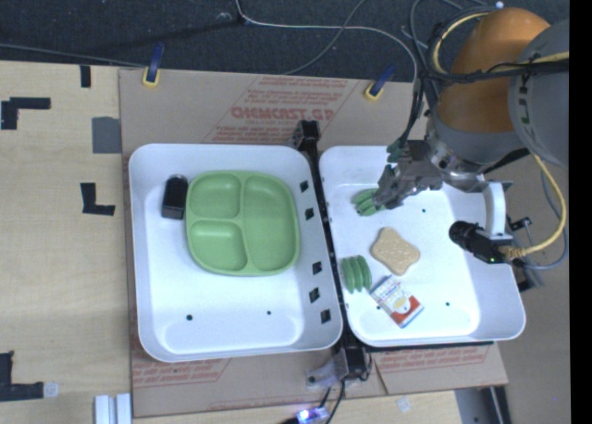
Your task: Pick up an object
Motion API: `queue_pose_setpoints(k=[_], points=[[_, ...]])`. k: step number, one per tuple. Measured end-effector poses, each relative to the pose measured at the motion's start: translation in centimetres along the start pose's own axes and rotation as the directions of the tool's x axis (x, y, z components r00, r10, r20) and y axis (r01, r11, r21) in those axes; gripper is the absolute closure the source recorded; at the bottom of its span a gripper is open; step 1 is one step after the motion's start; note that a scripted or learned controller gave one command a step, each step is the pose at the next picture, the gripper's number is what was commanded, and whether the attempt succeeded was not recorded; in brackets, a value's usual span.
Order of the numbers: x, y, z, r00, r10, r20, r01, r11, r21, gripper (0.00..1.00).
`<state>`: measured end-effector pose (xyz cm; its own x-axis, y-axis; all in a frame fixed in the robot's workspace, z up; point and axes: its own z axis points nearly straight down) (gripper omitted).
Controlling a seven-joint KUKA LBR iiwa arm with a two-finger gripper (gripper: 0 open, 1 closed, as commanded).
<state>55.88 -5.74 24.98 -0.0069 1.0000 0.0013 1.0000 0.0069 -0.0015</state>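
Observation:
In the right bin (481, 316) my gripper (387, 194) hangs low over the upper-left part, right at a green object (366, 201) that pokes out to its left. Whether the green object sits between the fingers I cannot tell. A tan, bread-like piece (395, 251) lies in the bin's middle. A second green ribbed object (355, 273) rests at the bin's left wall. A small red and white packet (397, 302) lies below the bread piece.
The left bin (157, 311) holds a green divided plate (243, 222) and a small black block (174, 197) at the plate's left. A black divider with clips (319, 228) runs between the bins. Cables loop above the arm's orange band (490, 61).

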Motion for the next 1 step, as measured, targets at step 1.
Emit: queue_pose_setpoints(k=[1], points=[[5.63, 0.94, 1.66, 1.000, 0.001, 0.001, -0.001, 1.000, 0.002, 1.00]])
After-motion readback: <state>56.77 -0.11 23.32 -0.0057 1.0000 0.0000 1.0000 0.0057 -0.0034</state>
